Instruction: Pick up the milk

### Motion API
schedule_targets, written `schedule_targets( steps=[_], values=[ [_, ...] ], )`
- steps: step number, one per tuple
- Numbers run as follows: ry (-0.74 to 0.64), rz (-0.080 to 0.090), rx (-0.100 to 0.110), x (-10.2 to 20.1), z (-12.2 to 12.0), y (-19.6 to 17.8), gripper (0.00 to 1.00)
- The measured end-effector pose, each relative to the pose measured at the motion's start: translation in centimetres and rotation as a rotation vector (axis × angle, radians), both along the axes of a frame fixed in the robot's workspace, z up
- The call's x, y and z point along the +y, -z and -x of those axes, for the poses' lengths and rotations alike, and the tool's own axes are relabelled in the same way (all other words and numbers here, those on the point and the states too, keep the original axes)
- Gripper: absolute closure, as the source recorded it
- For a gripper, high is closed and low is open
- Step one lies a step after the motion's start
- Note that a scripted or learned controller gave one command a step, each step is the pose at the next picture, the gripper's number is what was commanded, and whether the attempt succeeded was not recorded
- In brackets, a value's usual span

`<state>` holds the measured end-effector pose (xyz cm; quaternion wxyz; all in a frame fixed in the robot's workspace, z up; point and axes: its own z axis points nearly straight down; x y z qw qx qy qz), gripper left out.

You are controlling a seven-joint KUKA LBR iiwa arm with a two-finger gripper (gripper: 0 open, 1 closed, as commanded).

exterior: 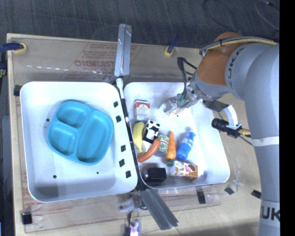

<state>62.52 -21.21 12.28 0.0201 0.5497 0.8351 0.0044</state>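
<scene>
From the overhead camera view, the right bin [214, 168] is crowded and the left bin [34, 181] holds a blue divided tray [81, 132] at centre left of the frame. The gripper [179, 102] sits over the upper part of the right bin, just right of centre in the frame, hanging from the grey arm [250, 77] that comes in from the right. It is small and blurred here, so I cannot tell whether it is wide, narrow or carrying anything.

Which item is the milk is my guess: the small white carton with a red top [142, 109], lying near the bin's upper left corner, to the left of the gripper and apart from it. A second carton with a printed face [186, 170] lies near the lower edge of the bin, so picking the wrong carton is the first risk.

Just below the red-topped carton sit a banana [138, 135], a black-and-white toy [151, 130], a sausage [148, 151], a carrot [171, 146] and a blue bottle [186, 145], packed close. A descent slightly low in the frame could land on the banana or the toy instead. The carton also lies near the bin wall, so a finger could catch the rim, or the carton could slide away.
</scene>
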Motion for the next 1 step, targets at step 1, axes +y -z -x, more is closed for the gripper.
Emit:
schedule_targets(
  steps=[1],
  values=[
    [0.171,-0.017,0.038,4.66,2.84,-5.19,1.00]
  ],
)
